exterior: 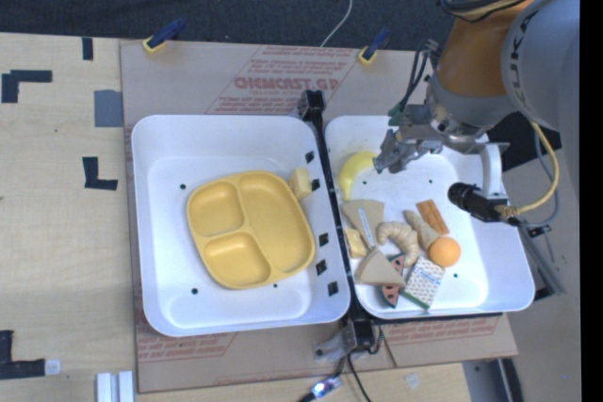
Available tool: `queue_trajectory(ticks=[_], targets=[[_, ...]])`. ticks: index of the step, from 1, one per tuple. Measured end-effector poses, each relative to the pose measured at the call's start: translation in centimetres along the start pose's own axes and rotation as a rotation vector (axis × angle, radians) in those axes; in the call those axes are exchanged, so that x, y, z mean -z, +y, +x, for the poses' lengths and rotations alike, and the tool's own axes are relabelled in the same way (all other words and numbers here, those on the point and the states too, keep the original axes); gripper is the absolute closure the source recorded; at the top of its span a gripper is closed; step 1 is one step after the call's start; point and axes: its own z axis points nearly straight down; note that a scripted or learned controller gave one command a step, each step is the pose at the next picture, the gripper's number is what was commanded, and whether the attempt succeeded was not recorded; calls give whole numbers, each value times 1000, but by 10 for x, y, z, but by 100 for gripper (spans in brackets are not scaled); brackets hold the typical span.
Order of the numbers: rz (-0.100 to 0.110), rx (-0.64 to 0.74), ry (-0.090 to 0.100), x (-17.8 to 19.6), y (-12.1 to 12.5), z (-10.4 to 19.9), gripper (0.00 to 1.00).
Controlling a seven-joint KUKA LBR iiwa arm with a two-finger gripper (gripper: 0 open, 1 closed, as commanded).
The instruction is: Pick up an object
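Near front edge of right bin (513, 297), a small checkered packet (425, 281) is seen, tilted, beside a tan wedge-shaped piece (377, 269). Just behind, an orange ball (444, 251) is set near the bin's right side, touching the lower end of an orange-brown bar (432, 217); the bar's long axis runs diagonally, from the ball toward the bin's far-left. A beige knobby piece (399, 236) lies left of it, near bin centre, with a tan flat card (362, 214) and small yellow block (354, 243) by the left wall. A pale yellow rounded item (355, 171), lemon-like, is placed at the far-left part of the right bin.

In the left bin (155, 231), a yellow three-compartment tray (250, 229) is laid centrally, its long axis diagonal; a small cream block (301, 183) sits just off its far-right corner.

The gripper (388, 160) is held over the right bin's far part, just right of the lemon-like item; nothing is seen clamped, and whether it stands apart or together cannot be told.

Red printing on the cardboard (273, 85) behind the bins is seen, not legible.
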Motion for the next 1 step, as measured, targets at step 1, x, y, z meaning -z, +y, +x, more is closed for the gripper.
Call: queue_trajectory(ticks=[1], targets=[[-3,-2,0,8,-2,-1,100]])
